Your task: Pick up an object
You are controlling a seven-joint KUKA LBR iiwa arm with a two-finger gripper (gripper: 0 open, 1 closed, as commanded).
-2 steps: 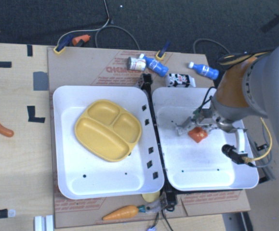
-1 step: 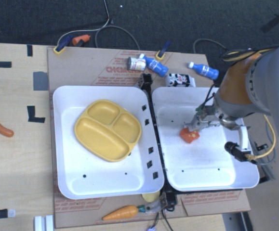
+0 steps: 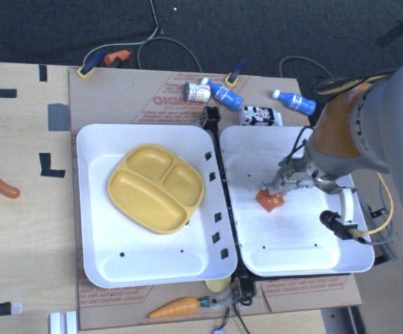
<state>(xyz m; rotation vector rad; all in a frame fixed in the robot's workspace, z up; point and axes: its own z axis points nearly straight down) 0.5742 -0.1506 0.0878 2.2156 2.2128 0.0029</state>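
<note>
Orange-red and small, a blocky object [image 3: 270,200] lies on the floor of the right white bin [image 3: 291,256], toward that bin's left-centre. The end effector [image 3: 282,184] of the grey arm [image 3: 368,127] sits directly above and just right of the object, its tips touching or nearly touching the object's top edge; whether the object is grasped cannot be told, since the tips are too small and dark to read. The arm enters from the right of the right bin, with an orange band [image 3: 333,124] above its wrist. Left of the right bin, touching it along a dark divider, stands the left white bin [image 3: 97,256], which holds a yellow divided plate [image 3: 156,186] lying flat near its centre. Beyond the far edge of the right bin, on the cardboard-covered counter [image 3: 117,96], lie a blue bottle [image 3: 294,101], a small black-and-white item [image 3: 260,115], a second blue bottle [image 3: 227,95] and a white-and-red container [image 3: 197,91]. Near the front edge of the left bin, on the counter, lies a toy carrot [image 3: 175,308]. Far left of the left bin, well apart, a toy sausage [image 3: 1,181] rests on the pale wood surface.
</note>
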